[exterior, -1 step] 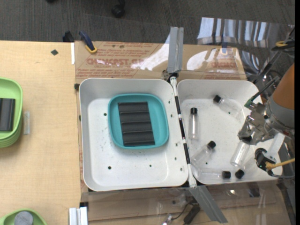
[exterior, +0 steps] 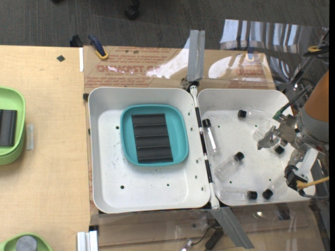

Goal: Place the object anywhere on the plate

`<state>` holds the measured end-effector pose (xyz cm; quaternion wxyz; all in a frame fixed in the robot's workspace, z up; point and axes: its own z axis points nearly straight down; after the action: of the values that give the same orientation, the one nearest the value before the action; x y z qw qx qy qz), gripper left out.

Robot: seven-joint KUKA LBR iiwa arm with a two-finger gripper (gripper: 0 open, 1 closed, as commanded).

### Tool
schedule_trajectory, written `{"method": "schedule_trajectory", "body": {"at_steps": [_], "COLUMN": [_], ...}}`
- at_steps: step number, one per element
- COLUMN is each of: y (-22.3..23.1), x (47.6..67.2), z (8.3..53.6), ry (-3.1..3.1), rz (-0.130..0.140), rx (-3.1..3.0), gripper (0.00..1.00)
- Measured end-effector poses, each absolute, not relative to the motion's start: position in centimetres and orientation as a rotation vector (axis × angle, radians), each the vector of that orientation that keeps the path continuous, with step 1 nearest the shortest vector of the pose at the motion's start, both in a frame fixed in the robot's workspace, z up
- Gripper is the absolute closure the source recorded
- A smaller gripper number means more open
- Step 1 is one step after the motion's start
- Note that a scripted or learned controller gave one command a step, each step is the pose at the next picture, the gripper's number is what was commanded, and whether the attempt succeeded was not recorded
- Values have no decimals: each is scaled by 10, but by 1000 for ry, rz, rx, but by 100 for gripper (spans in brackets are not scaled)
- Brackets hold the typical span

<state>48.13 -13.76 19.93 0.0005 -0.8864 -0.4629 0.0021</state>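
A teal square plate [exterior: 180, 140] with a dark ribbed insert [exterior: 152, 137] lies in the left white bin [exterior: 104, 156]. Several clear plastic tubes with black caps are scattered in the right bin [exterior: 225, 190]: one along its left wall [exterior: 209, 135], one near the middle [exterior: 232, 162], one at the back [exterior: 242, 113], and two black caps at the front [exterior: 252, 195] [exterior: 267, 194]. My gripper [exterior: 270, 139] hangs low over the right side of the right bin, beside a clear tube [exterior: 261, 135] and a black cap [exterior: 279, 149].
A metal divider post [exterior: 196, 56] rises at the back between the bins. Left of the bins, on the wooden bench, a green tray [exterior: 18, 109] holds a dark block. Cables [exterior: 303, 179] hang at the arm's right, and cardboard [exterior: 136, 67] lies behind the left bin.
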Motion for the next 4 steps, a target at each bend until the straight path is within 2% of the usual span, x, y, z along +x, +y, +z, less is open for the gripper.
{"method": "schedule_trajectory", "body": {"at_steps": [1,2,3,4], "y": [-214,-215,-215,-217], "x": [488,493,555,649], "z": [262,409,440,440], "ry": [-1230,-1229,-1228,-1067], "rz": [7,8,9,9], "rx": [-2890,-2890,-2890,-2954], "gripper": [0,0,0,0]}}
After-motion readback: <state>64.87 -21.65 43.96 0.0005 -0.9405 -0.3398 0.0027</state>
